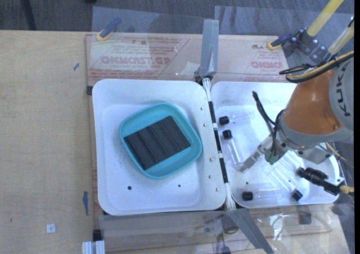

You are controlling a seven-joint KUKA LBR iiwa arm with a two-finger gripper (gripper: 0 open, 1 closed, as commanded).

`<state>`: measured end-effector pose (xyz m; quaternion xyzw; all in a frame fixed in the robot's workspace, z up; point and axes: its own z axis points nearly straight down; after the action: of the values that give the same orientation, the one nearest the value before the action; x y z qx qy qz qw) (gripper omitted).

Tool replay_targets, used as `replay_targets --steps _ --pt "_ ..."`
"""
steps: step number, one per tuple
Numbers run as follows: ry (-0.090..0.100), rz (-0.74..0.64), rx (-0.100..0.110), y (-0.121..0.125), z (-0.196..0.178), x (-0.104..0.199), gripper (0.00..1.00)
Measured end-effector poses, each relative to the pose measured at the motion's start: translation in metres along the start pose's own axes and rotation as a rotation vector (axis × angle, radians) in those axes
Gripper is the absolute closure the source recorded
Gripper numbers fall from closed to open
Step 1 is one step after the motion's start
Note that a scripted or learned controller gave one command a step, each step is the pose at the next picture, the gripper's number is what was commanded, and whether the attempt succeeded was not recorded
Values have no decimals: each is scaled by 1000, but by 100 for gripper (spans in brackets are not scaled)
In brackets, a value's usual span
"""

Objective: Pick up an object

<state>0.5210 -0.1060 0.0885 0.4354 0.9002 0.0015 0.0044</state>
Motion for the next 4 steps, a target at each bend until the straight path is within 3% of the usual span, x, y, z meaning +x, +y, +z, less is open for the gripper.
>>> replay_targets --steps 1,2,3,4 --pt "3 -31 4 26 -34 -75 0" --pt "1 -94 2 90 -76 -108 0" --pt "0 -136 1 106 1 -70 0" --pt "-5 -137 -4 108 -11 -71 100"
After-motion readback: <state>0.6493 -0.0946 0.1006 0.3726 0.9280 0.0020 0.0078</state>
